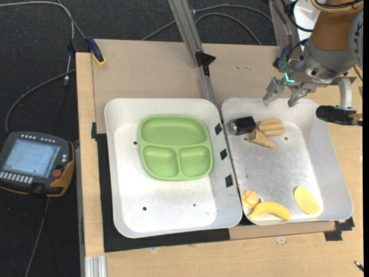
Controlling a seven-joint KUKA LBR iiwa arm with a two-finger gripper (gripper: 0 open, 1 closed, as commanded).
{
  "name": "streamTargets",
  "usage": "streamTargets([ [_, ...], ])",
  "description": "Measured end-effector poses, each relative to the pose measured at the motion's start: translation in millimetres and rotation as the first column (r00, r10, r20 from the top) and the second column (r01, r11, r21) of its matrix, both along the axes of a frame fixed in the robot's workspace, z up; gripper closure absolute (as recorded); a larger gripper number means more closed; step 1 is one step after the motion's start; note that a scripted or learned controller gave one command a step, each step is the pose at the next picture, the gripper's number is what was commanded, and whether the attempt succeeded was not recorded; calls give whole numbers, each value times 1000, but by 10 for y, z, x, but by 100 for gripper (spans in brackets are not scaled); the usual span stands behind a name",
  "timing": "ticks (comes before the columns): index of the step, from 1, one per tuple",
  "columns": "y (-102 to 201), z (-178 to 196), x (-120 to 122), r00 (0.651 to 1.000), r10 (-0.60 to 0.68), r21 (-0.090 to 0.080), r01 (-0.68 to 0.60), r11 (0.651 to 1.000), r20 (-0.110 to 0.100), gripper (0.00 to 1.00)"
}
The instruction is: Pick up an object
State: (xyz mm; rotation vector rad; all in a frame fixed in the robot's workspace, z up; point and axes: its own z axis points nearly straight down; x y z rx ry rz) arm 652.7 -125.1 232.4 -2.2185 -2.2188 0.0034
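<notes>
- I see the gripper (286, 95) hanging over the far edge of the right bin (331, 154), its two fingers spread apart with nothing between them.
- Candidate objects all lie in that right bin: a black cylinder (241, 125), a tan bread roll (271, 127) and a tan wedge (263, 139) bunched at the far side, and a banana (270, 211), a small pale piece (249, 198) and a yellow oval (307, 200) at the near edge.
- The cluster near the far side is closest, so I judge it the likely target; the roll and wedge touch, and the cylinder lies just beside them.
- To do this well, I would come straight down with the fingers straddling one item across its narrow side, away from its neighbours, and close only once low enough.
- The left bin (124, 212) holds a green divided plate (174, 147).
- The bench (144, 62) is plain brown board; a teach pendant (34, 163) sits off its left side, with cables on dark flooring.
</notes>
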Motion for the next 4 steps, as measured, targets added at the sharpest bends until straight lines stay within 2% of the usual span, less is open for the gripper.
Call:
streamTargets([
  [1, 0, 21, 10, 1000, 1, -1, -1, 1000, 4, 0],
  [3, 125, -1070, 71, 1000, 2, 0, -2, 1000, -1, 0],
  [4, 111, -1177, 132, 1000, 2, -5, -2, 1000, 23, 0],
])
